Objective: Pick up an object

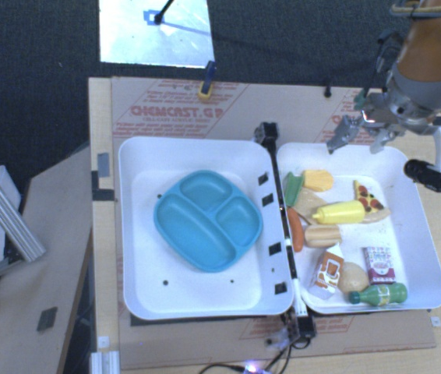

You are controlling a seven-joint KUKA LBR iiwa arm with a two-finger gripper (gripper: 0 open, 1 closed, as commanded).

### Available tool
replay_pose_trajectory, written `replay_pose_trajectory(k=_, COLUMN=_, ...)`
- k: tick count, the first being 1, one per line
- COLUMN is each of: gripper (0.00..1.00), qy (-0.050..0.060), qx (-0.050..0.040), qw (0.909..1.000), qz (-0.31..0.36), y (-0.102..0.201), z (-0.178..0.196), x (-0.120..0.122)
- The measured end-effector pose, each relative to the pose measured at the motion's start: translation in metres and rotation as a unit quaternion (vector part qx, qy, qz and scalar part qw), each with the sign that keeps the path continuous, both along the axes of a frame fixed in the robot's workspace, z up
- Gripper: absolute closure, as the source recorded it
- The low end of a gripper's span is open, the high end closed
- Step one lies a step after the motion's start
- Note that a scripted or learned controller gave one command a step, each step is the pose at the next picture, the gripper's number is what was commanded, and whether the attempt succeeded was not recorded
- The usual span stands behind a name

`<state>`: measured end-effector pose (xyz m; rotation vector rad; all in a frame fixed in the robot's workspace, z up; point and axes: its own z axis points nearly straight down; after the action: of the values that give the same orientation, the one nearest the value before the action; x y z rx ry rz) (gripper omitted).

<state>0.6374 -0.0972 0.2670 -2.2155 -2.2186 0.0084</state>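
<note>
A robotics lab: two shallow white plastic bins (pixel 146 302) sit side by side on a cardboard-covered surface (pixel 174 111), with a grey-and-orange industrial arm (pixel 431 49) beside them and toy food (pixel 337 213) in one bin.

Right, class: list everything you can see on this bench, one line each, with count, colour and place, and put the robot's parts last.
Shallow plastic bins: two, white, side by side on the bench.
Divided plastic plate: one, light blue, left bin.
Toy corn cob: one, yellow, right bin centre.
Toy pizza slice: one, tan with red, right of the corn.
Toy carrot: one, orange, right bin's left wall.
Toy bottle: one, green, right bin front.
Small carton: one, orange-white, right bin front.
End effector: one, grey, above right bin's far edge.
</note>
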Motion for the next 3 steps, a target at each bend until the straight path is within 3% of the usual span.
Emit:
replay_pose_trajectory(k=1, gripper=0.0, qy=-0.005, qx=-0.0005, qw=1.0, qz=0.001, y=0.0, z=0.006, x=0.002)
replay_pose_trajectory(k=3, gripper=0.0, qy=-0.002, qx=-0.0001, qw=1.0, qz=0.0, y=-0.007, z=-0.116, x=0.004)
